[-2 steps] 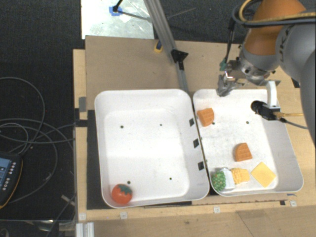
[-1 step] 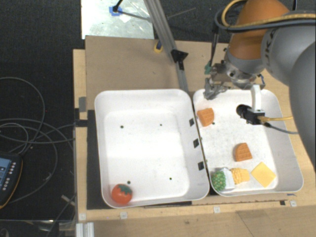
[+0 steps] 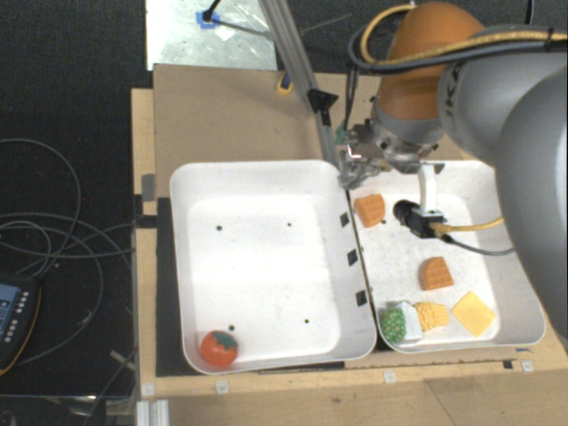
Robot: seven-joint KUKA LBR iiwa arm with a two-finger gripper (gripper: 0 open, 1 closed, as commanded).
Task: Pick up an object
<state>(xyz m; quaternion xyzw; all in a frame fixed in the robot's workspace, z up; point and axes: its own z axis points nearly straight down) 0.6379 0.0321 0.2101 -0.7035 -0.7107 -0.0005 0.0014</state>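
While the gripper (image 3: pixel 355 169) hangs at the right bin's (image 3: pixel 524 322) far left corner, we note the orange wedge (image 3: pixel 370 209) just below it. We cannot tell the gripper's state.

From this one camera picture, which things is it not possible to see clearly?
- Pincer: the wrist above covers it in the camera view, so its grip state is unclear.
- Right bin: the arm's grey body hides its far right corner.
- Green item: too small to identify.
- Device on the floor: cut off by the left edge.
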